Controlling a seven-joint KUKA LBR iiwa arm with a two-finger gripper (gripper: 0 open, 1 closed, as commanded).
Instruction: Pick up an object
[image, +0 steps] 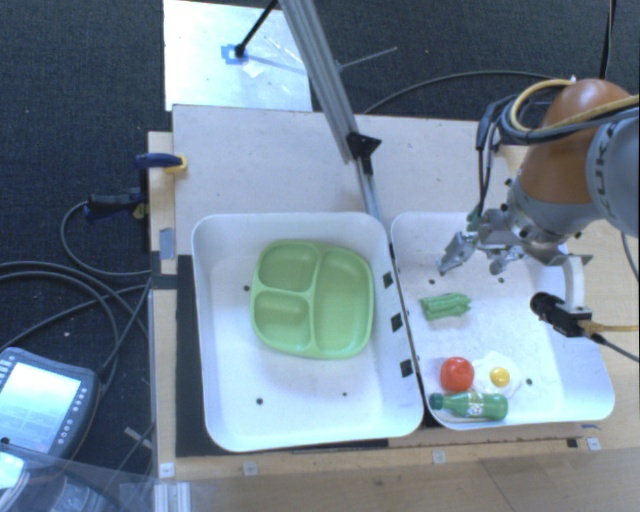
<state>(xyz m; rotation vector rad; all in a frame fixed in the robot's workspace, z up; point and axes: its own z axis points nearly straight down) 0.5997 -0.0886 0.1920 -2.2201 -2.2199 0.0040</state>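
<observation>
Gripper (478, 257) hangs over the upper part of the right bin (590, 385), fingers spread apart, nothing between them. Landmark: the small green object (445, 305), lying flat on the bin floor. It sits just below and a little left of the fingertips, apart from them, no contact. Nearer the camera from the green object: a red tomato-like ball (456, 374), a fried-egg toy (497, 376) beside it, and a green bottle (470, 404) lying on its side touching the bin's near wall. Left of the green object, across the divide, the left bin (225, 330) holds a green sectioned plate (311, 298). Judgement: approach stage, no grasp yet. The green object is the nearest candidate and well clear of its neighbours. To do it well, centre the spread fingers over its short axis, descend straight until the tips straddle it near the floor, then close. It is low and flat, so stopping too high risks closing on air.
</observation>
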